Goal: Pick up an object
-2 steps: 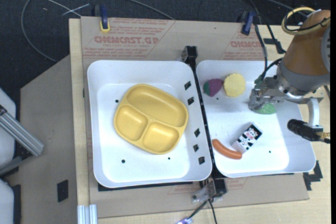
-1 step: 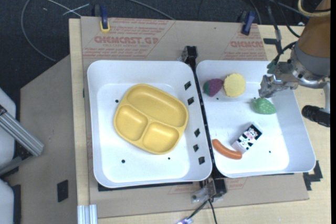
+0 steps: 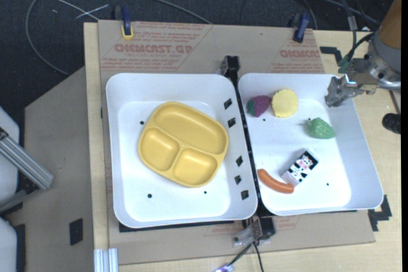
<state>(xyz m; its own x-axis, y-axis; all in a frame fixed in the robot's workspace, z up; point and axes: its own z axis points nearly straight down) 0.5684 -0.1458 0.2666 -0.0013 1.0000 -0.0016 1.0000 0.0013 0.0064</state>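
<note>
Green toy (image 3: 320, 128), the piece closest to your gripper (image 3: 336, 93), lies in the right bin (image 3: 357, 156), just nearer and slightly left of the gripper at that bin's far right rim. You cannot tell how the jaws stand. Yellow ball (image 3: 285, 103) and purple toy (image 3: 259, 106) lie further left.

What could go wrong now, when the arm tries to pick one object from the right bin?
The purple toy and the yellow round toy touch, so a grasp may push both. The orange sausage lies against the black-and-white toy. The gripper hangs at the right bin's far rim and could strike it.
</note>
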